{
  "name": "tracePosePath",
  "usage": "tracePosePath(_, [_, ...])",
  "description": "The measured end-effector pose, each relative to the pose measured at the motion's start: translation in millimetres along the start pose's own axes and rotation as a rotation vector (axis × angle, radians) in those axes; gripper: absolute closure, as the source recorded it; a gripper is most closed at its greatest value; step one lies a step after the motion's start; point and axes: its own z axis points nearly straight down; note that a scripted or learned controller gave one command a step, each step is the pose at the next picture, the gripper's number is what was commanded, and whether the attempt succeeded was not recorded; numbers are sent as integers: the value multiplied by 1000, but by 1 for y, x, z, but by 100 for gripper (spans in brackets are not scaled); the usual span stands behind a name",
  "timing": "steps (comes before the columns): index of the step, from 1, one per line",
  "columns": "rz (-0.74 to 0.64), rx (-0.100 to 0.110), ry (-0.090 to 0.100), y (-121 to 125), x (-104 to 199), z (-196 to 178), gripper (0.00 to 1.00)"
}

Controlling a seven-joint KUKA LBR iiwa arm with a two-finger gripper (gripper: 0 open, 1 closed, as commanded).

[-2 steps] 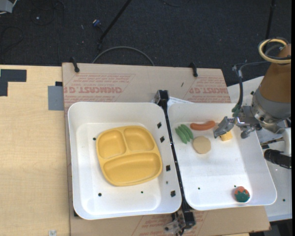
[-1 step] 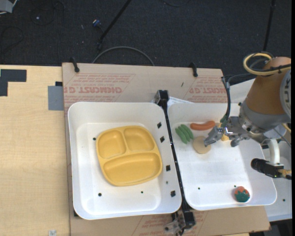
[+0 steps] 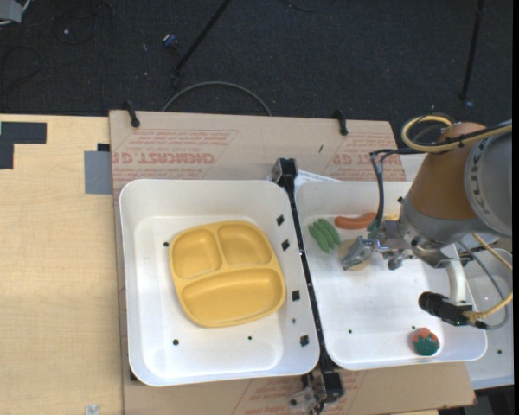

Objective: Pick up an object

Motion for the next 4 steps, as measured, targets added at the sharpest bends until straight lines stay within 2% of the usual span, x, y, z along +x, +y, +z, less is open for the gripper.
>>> tracePosePath(1, [2, -4, -2, 0, 0, 23, 0])
tracePosePath(2, [4, -5, -1, 0, 0, 11, 100])
tracePosePath(3, [0, -11, -3, -7, 7, -41, 100])
tracePosePath(4, [4, -11, -4, -11, -2, -90, 100])
